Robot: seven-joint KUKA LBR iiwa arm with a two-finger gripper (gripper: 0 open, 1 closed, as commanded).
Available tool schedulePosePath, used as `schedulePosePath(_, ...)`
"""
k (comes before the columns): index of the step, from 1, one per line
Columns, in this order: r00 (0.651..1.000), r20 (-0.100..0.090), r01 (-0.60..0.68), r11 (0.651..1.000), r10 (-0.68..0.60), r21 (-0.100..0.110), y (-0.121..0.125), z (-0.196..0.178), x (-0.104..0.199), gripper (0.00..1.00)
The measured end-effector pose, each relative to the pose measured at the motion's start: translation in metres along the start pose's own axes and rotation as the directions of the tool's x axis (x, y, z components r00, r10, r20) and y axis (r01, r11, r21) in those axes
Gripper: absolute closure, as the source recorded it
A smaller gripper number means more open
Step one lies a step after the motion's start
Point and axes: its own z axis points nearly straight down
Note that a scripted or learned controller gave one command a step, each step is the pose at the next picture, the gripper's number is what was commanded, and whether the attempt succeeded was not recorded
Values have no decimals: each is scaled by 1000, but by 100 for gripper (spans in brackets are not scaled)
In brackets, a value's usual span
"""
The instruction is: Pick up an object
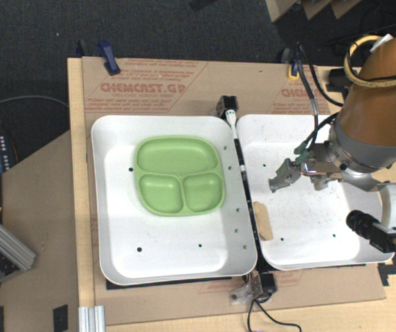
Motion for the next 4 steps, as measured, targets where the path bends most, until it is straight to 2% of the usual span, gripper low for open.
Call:
schedulePosePath(1, 1000, 2, -6, 1000, 6, 9, 0, 12, 70, 0)
schedulePosePath(2, 1000, -1, -8, 1000, 8, -16, 3, -236, 116, 0)
schedulePosePath(3, 1000, 8, -6, 1000, 6, 23, 0, -68, 190, 0)
schedulePosePath(4, 1000, -5, -9, 1000, 9, -14, 4, -246, 217, 0)
